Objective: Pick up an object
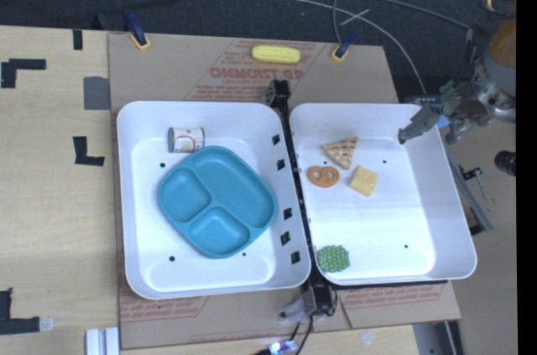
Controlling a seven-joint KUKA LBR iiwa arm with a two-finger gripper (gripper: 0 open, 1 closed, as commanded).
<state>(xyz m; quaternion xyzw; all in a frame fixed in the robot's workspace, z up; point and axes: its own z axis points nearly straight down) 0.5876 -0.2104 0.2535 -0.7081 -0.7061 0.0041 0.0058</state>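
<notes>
The right bin (436, 202) holds a waffle-patterned triangular slice (341, 151), a small brown pretzel (322, 175), a yellow cheese cube (363, 180) and a green knobbly ball (333, 258) near the front left corner. My gripper (425, 122) hangs over the bin's far right rim, above and to the right of the slice, with nothing seen between its fingers. Its fingers look spread apart.
The left bin (134, 177) contains a blue divided plate (216, 200) and a small can (185, 140) lying on its side. A yellow banana-shaped toy (275, 54) lies on the cardboard behind the bins. Cables run across the dark back area.
</notes>
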